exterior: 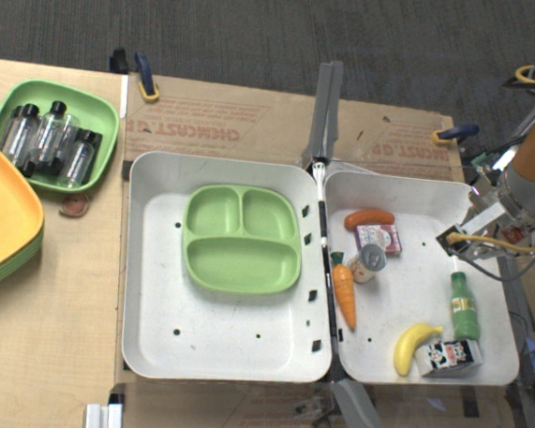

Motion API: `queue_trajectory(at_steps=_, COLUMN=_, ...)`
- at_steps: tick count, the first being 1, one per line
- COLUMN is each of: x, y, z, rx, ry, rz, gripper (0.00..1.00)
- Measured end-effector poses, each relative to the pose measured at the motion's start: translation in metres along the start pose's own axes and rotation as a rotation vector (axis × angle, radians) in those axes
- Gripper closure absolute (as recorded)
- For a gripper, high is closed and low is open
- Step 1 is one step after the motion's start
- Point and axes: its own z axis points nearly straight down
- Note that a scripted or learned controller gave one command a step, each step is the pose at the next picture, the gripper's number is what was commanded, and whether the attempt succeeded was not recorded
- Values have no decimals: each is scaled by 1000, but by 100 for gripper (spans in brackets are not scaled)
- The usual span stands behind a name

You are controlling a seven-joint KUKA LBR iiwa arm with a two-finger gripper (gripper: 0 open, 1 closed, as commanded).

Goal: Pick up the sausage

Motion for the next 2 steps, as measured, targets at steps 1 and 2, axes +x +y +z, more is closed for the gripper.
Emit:
queue_trajectory(at_steps=1, x=-1, y=0, z=-8, rx=2, ry=-3, rz=-1, gripper=100)
queue_trajectory(at_steps=2, x=-2, y=1, z=-15, rx=5, ry=-6, rz=-2, gripper=100)
